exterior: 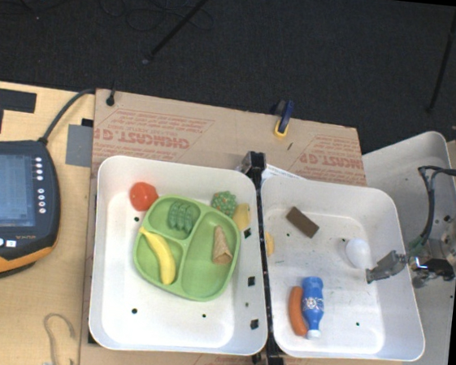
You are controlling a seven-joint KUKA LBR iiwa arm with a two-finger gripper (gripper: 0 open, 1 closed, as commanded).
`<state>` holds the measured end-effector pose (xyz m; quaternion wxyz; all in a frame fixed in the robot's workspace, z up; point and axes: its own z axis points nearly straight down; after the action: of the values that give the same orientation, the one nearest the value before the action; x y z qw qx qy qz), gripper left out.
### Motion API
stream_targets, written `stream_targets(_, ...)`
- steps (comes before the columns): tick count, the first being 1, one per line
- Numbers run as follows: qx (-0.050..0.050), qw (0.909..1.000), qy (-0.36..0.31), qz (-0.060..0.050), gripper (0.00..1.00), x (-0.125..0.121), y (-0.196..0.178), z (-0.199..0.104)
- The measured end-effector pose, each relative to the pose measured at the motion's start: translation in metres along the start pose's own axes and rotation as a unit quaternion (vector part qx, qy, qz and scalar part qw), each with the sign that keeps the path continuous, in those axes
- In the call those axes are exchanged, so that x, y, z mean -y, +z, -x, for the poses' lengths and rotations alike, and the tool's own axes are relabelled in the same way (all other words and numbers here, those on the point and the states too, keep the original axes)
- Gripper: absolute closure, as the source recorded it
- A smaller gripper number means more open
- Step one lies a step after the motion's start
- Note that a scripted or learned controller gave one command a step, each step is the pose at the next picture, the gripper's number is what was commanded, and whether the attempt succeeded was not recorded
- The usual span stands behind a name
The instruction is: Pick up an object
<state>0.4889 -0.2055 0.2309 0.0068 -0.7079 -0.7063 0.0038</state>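
At the far left of the tabletop point(47, 337) lies a control pendant point(4, 209) with a lit screen. The left bin point(106, 319) holds a green divided plate point(193, 276). On the plate are a yellow banana point(159, 256) with its long axis running from far-left to near-right, a bunch of green pods point(181, 216) and a tan wedge point(222, 245) pointing away from the camera. Around the plate, on the bin floor, are a red tomato point(142, 196) at the far left, a green leafy piece point(225, 203) at the far edge, and a yellow piece point(243, 216) just beside it.

The right bin point(402, 341) holds a brown block point(302, 221), tilted, toward the far side, a white egg-like ball point(357, 252) to its right, and near the front an orange sausage point(298, 310) touching a blue bottle point(311, 306), both lying with long axes running near to far.

The gripper point(388, 267) hangs over the right rim of the right bin, just beside the white ball, with nothing seen between its fingers; how far apart they stand I cannot tell.
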Motion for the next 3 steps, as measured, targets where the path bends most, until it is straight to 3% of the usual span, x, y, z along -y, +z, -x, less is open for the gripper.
stream_targets(1, 0.001, 1.0000, -0.001, 0.006, 0.00, -0.002, -0.007, 0.000)
stream_targets(3, 0.000, 1.0000, -0.002, 0.004, 0.00, -0.013, 0.091, -0.005)
